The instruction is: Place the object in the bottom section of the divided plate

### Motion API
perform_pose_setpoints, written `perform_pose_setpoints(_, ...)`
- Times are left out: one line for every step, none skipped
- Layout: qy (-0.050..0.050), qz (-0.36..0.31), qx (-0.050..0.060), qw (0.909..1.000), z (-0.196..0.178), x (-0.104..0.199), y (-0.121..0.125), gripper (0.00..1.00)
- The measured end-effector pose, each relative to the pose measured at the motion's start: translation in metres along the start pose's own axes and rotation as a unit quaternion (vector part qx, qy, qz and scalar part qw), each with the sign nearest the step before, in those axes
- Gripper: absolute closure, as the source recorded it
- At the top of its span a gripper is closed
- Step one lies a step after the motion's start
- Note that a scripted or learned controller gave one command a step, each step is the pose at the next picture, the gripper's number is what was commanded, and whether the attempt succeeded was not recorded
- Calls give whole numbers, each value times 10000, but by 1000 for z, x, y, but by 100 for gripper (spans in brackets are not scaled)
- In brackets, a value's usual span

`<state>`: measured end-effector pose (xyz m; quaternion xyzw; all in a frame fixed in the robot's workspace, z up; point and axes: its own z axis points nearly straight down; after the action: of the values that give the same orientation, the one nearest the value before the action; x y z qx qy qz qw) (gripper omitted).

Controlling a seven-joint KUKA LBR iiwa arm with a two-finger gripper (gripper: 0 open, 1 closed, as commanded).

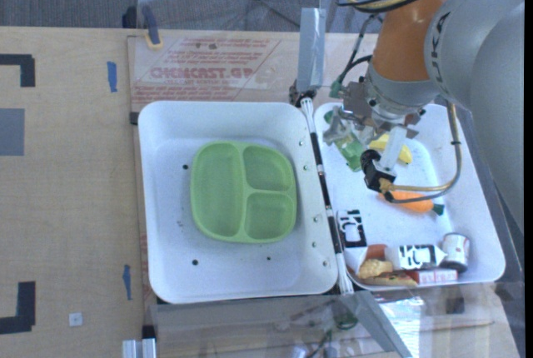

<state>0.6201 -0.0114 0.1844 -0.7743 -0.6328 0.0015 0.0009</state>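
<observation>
A light green divided plate lies in the left white bin; it has one long section on its left and two smaller ones on its right. My gripper hangs over the upper left of the right bin. It is just above a small green object, and a yellow object lies beside it. An orange carrot lies a little below the gripper. I see nothing held between the fingers.
Along the right bin's front edge lie a white can, a black-and-white item, a red-and-white packet and a brownish food piece. A raised rim divides the two bins.
</observation>
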Motion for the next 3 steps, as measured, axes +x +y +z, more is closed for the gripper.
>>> perform_pose_setpoints(6, 97, 0, 10000, -22, 77, -38, 100)
perform_pose_setpoints(6, 97, -1, 10000, -22, 77, -38, 0)
perform_pose_setpoints(7, 87, -4, 10000, -32, 78, -38, 100)
